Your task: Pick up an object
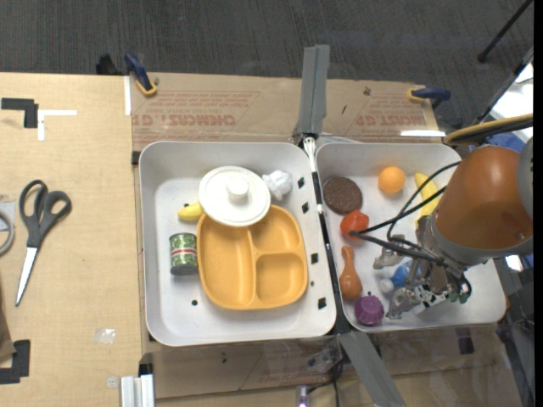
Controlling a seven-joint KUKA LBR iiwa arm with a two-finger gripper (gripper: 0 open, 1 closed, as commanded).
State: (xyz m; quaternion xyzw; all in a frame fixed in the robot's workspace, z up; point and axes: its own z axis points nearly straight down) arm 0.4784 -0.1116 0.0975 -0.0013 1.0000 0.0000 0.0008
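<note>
- Reaching in from the right, my gripper (417, 292) hangs low over the front part of the right bin (441, 154), a tangle of metal parts and black cables under my glossy orange wrist band.
- I cannot tell how my gripper is set, nor whether it has hold of anything; the clutter there is too small and too hidden by my own arm.
- Just beside it lie a small purple, rounded object (369, 309) and a bluish piece (399, 274) that I cannot make out.
- Further left in that bin: a slim brown wooden-looking piece (349, 271) with a bulbous end, a red rounded object (355, 224), and a flat dark-brown disc (343, 193) with a rough face.
- Towards the back sit a smooth orange ball (391, 180) and a yellow object (428, 191), partly behind my cables.
- The left bin (161, 303) holds a smooth yellow-orange divided tray (253, 266) with three compartments, and a round white lid (234, 196) with a knob overlapping its rear edge.
- Beside the tray stands a small green can (182, 253); a yellow bit (190, 213) peeks out by the lid, and something white and crumpled (277, 182) lies behind it.
- On the table (76, 312), a pair of black-handled scissors (36, 227) lies well apart from both bins.
</note>
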